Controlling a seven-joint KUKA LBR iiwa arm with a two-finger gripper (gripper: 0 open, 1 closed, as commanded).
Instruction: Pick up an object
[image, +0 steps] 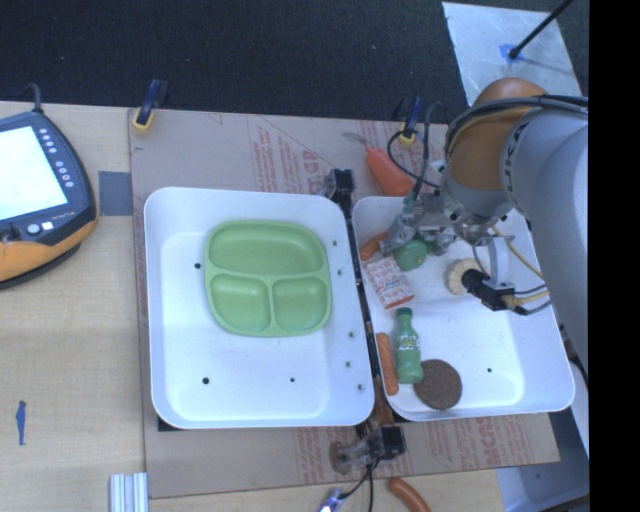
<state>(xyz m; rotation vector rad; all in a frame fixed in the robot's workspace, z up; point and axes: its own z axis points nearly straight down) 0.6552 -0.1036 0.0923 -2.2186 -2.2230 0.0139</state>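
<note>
1. We see the tool low over the 11 o'clock corner of the right bin. The arm reaches in from 3 o'clock.
2. We cannot tell whether the tool is spread or pressed together, because the wrist and its fittings cover it from above. Nothing is visibly pinched in it.
3. The nearest candidate is a small green lump. It lies just at 6 o'clock from the tool, touching it or very nearly so. It looks rounded, with no clear long axis, so we judge that approach angle matters little.
4. A red-and-white packet lies near the lump at 7 o'clock from the tool. Its long axis runs roughly 11 to 5.
5. A pale ring sits at 4 o'clock from the tool, just beside the lump's far side.
6. The green bottle lies farther out at 6 o'clock, with its axis 12 to 6. The brown disc lies beyond it at 5 o'clock.
7. In our judgement the coming move is a short drop toward 6 o'clock onto the lump. The main risk is that the tool catches the packet's edge.
8. The left bin, holding a green plate, lies well apart at 9 o'clock.
</note>
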